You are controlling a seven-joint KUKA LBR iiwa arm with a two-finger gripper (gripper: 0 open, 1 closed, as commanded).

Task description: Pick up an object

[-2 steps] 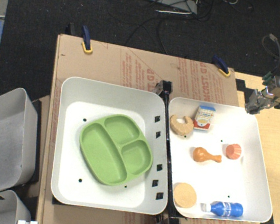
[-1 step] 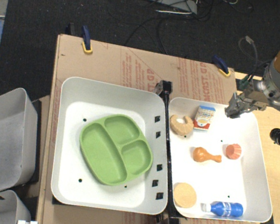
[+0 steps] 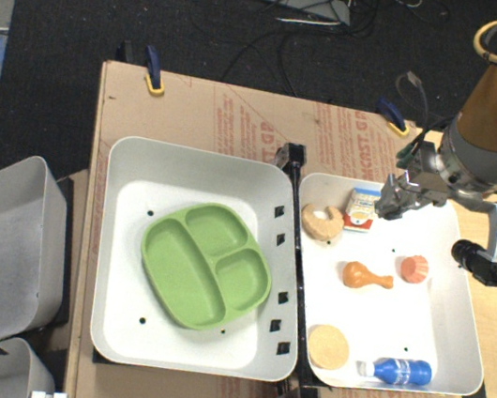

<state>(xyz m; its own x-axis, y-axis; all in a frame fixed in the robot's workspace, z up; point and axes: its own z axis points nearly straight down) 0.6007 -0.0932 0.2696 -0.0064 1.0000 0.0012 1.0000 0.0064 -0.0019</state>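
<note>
Two shallow white plastic bins with rounded corners are set side by side on a brown cardboard sheet (image 3: 244, 116). In the left bin (image 3: 129, 172) a green divided plate (image 3: 206, 265) is laid flat; it is smooth, rounded, and has three compartments. In the right bin (image 3: 456, 316) several small objects are spread apart. A small carton (image 3: 361, 210), boxy with red and white print, is placed near the far edge, and a pale ring-shaped piece like a bagel (image 3: 323, 223) is seen just beside it, to its left. An orange drumstick-shaped toy (image 3: 366, 277) is found near the middle, with a small pinkish ribbed piece (image 3: 414, 268) to its right. Near the front edge a flat tan disc (image 3: 329, 347) and a blue bottle (image 3: 399, 371) with a white cap are lying.

The gripper (image 3: 394, 198) is held over the far part of the right bin, just beside the carton. It appears dark and partly blurred, so whether it is spread or pressed together cannot be told.
</note>
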